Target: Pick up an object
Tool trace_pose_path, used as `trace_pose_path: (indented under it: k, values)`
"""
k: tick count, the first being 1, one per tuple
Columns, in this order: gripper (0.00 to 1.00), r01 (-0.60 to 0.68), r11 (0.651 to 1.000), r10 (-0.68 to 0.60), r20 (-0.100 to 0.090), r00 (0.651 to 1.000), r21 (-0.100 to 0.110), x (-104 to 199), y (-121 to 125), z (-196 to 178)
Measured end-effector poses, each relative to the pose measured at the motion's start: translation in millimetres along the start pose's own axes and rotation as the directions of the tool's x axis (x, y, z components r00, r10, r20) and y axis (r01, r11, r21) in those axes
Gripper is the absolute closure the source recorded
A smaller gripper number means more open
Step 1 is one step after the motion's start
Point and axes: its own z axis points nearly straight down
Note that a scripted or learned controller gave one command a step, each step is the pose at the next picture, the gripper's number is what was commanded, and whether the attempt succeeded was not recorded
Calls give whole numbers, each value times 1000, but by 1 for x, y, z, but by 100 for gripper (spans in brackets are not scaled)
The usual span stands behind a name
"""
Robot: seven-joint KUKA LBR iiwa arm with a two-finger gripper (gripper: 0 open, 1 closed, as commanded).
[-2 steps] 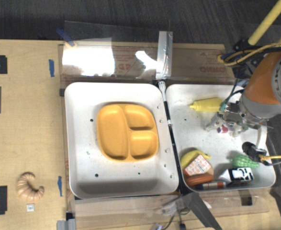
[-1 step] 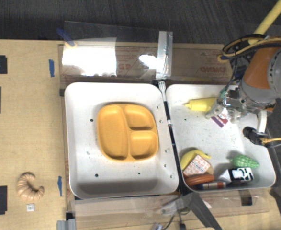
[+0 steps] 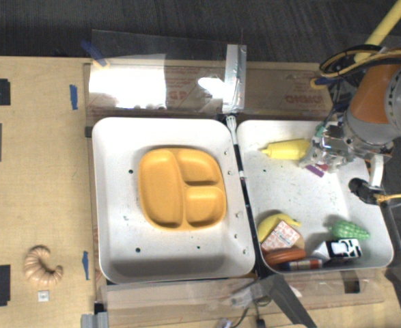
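**Closing on the yellow object in the right bin**

The gripper (image 3: 327, 149) sits low over the far part of the right bin (image 3: 302, 203), with the orange-banded wrist behind it. You cannot tell from this view whether the jaws are spread or pressed together; nothing is visibly pinched between them.

The likeliest target is the yellow object (image 3: 287, 149), lying just beside the jaws on their inward side, toward the divider between the bins. A small purple item (image 3: 317, 170) lies just in front of the jaws, near their tips.

Recommended procedure:

1. Centre the jaws over the thick middle of the yellow object, not its tapered end.
2. Set the jaws across its narrow width, so both faces meet it evenly.
3. Descend until the tips are close to the bin floor, then close.
4. Lift straight up and confirm the object rises.

Caution: the purple item may be nudged or caught. The cluster of objects (image 3: 302, 241) well in front of the jaws does not interfere.
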Motion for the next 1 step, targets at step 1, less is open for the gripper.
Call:
trace_pose_path:
  k: [1]
  values:
    - [100, -15, 1000, 15, -4, 1000, -9, 29, -72, -116]
